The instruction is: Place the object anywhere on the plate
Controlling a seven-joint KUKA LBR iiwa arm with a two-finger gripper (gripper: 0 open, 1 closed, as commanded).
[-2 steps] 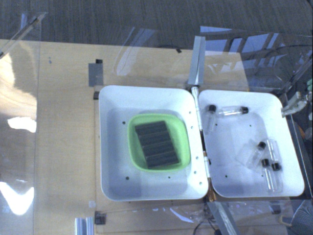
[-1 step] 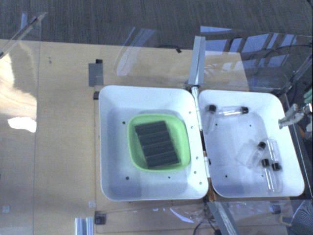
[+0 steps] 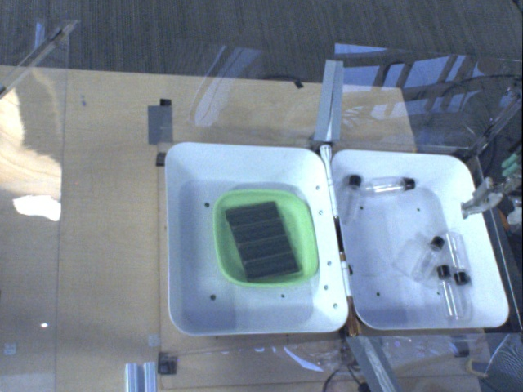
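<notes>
A dark ridged block (image 3: 261,241) is seen lying on the green plate (image 3: 307,237) in the left bin (image 3: 185,243), while the claw's (image 3: 484,199) state cannot be told.

no text, label, brand or number can be read anywhere here. the dark ridged block (image 3: 261,241) on the green plate (image 3: 306,243) bears only grooves (no lettering that shows), and the clear tubes (image 3: 380,185) in the right bin (image 3: 482,317) look unmarked.

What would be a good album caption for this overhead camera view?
A ridged dark block rests on a green plate in the left bin; clear tubes lie in the right bin.
</notes>
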